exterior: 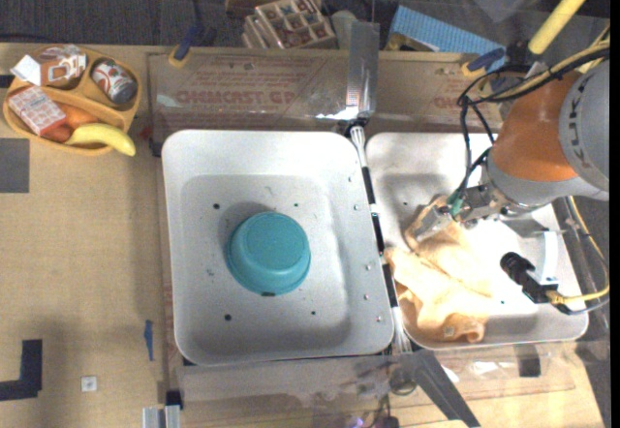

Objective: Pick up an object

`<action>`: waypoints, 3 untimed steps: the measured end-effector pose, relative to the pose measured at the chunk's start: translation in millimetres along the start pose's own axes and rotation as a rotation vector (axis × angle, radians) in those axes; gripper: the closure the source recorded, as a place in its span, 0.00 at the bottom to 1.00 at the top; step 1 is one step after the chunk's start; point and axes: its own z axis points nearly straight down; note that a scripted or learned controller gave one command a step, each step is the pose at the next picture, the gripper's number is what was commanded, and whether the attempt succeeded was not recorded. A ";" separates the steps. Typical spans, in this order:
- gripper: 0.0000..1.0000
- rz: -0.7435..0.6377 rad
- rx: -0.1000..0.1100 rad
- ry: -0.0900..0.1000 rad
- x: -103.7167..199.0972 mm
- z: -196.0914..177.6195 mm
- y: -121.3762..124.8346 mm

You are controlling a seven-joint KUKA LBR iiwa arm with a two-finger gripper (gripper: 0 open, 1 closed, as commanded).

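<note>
bench (77, 300) seen from above at a slant, tan in colour, with two shallow white bins side by side.

we see the left bin (179, 223) holding one teal bowl (269, 252). the bowl sits upside down near the middle of the bin floor, apart from every wall.

we see the right bin (407, 150) holding a pale yellow cloth (455, 271). the cloth is crumpled and lies over the left and front part of the bin floor. its left side reaches the wall next to the other bin, and its front end is bunched near the front wall. the back part of the cloth rises in a fold.

a grey arm (581, 174) with an orange band (528, 131) reaches in from the right, above the back right part of the right bin. the gripper (448, 213) is down at the raised fold of the cloth, at its back edge, and seems to touch it. we cannot tell whether the gripper is spread, pressed together or pinching the cloth, since the tip blends into the fold. the rest of the cloth lies on the bin floor.

at the far left of the bench we see a yellow dish (19, 116) with a banana (102, 136) along its front edge and small packets inside. behind both bins a strip of brown cardboard (252, 92) lies flat.
</note>
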 end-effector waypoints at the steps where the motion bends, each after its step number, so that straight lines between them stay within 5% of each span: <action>1: 0.00 -0.042 0.001 -0.001 13.0 10.9 32.6; 2: 1.00 -0.037 -0.004 -0.002 11.1 -0.2 33.5; 3: 1.00 0.251 0.015 0.003 25.8 -26.2 -37.5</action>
